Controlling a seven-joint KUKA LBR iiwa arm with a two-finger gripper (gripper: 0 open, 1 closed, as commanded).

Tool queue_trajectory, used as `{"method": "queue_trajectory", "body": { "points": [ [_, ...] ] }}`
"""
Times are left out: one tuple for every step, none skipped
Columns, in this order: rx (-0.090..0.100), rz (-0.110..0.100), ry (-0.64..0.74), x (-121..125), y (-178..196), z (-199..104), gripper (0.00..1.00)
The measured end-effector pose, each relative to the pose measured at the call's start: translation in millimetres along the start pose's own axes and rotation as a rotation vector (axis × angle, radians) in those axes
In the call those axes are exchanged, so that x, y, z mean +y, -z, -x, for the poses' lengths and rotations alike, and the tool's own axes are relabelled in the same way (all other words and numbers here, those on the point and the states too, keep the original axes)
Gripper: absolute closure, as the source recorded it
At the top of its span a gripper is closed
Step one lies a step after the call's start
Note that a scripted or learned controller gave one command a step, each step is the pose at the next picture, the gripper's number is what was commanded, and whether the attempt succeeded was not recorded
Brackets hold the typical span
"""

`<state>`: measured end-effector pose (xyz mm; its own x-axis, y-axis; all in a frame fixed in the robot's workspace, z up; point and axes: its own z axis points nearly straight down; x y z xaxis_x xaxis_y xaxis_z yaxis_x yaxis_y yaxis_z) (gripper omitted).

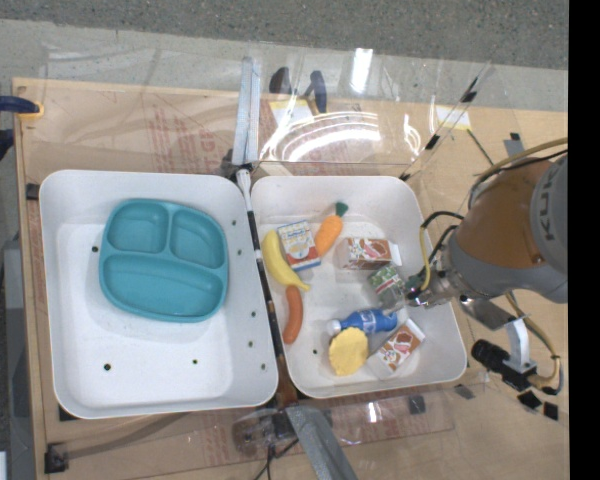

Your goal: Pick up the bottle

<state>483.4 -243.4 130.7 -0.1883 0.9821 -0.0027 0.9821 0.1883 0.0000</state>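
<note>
Camera view showed the bottle [365, 321] lying on its side in the right bin [412, 196], blue body with the white cap toward the sausage [292, 315]. Taking the bottle as landmark: a yellow lemon [347, 351] touched it from below, a small carton [399, 349] sat just beside its base, and a green packet [385, 282] lay just above it. Farther up were a brown carton [366, 253], a carrot [328, 231], a milk box [297, 245] and a banana [279, 262]. The gripper [420, 295] hung just beside the bottle's base end, over the packet's edge; whether it was open or closed could not be told. That spot seemed chosen for an approach along the bottle's free side, since neighbours crowded the rest. A teal tray [164, 261] lay well apart in the left bin [65, 298].
</note>
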Motion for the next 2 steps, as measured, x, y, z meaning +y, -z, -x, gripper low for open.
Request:
{"method": "queue_trajectory", "body": {
  "points": [
    [0.002, 0.000, -0.467, -23.7, 66.0, -37.6, 1.00],
    [0.003, 0.000, -0.598, -8.2, 104.8, -116.3, 1.00]
  ]
}}
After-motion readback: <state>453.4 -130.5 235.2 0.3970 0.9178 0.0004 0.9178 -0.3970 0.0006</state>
